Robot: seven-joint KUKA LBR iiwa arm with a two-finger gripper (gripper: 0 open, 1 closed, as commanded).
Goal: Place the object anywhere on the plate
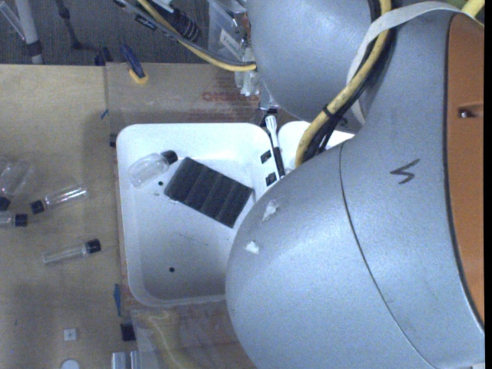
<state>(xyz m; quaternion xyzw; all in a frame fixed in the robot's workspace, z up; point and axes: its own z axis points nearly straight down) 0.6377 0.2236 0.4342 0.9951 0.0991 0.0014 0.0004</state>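
Observation:
A black ribbed rectangular plate (207,191) lies tilted in the far part of the left white bin (146,283). Just left of it, in the bin's far left corner, rests a clear small bottle with a black cap (148,166), lying on its side and touching or nearly touching the plate's corner. The grey arm (346,229) with its orange band (469,129) looms large over the bin's right side and hides whatever is beneath it.
A sliver of the right bin (294,134) shows behind a yellow cable (338,102). Several clear capped vials (69,250) lie on the wooden bench left of the bin. A blue clamp (134,66) sits at the far edge.

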